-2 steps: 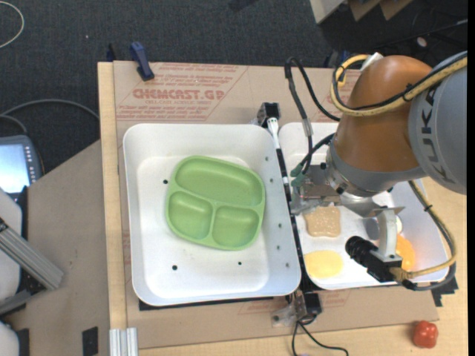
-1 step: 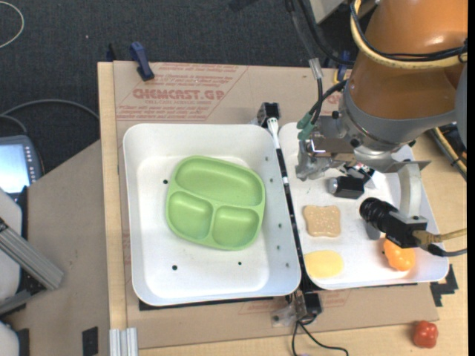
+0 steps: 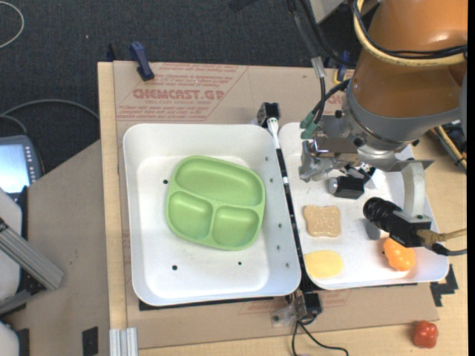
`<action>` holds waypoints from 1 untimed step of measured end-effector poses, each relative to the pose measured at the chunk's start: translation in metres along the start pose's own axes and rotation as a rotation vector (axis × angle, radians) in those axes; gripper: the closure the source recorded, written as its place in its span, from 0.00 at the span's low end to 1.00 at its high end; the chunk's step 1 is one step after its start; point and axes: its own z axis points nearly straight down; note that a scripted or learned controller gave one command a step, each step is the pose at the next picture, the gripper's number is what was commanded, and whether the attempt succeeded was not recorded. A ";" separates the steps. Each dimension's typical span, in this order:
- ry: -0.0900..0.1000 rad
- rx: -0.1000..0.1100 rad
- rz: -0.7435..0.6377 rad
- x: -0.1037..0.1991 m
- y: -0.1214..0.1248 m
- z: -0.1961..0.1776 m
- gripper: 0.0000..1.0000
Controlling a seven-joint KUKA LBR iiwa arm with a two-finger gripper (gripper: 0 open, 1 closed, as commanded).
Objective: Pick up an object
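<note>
- The likeliest target is the tan slice [image 3: 322,220]. It lies flat on the floor of the right bin [image 3: 361,271], near the wall shared with the left bin [image 3: 148,199].
- A yellow disc [image 3: 324,263] lies just in front of the slice. An orange piece [image 3: 398,255] sits toward the bin's outer corner, well apart from both.
- The slice and the disc are thin and lie flat, so we judge that a closing grip could skate over the top and come up with nothing.
- The slice is close to the shared wall, so a descent slightly off toward that side could strike the rim or pin the slice against it.
- The orange piece looks rounded, so a grip on it could squirt it sideways into the corner.
- The tool [image 3: 332,175] hovers over the back of the right bin, just behind the slice and not touching it. We cannot tell whether it is open or closed, and we see nothing held in it.
- The arm [image 3: 408,43] reaches in from the right. Its orange band is high over the bin and the wrist points steeply down.
- The green divided plate [image 3: 215,202] in the left bin is well clear of the tool.
</note>
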 end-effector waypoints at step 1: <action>0.000 -0.002 0.000 0.000 0.001 -0.010 1.00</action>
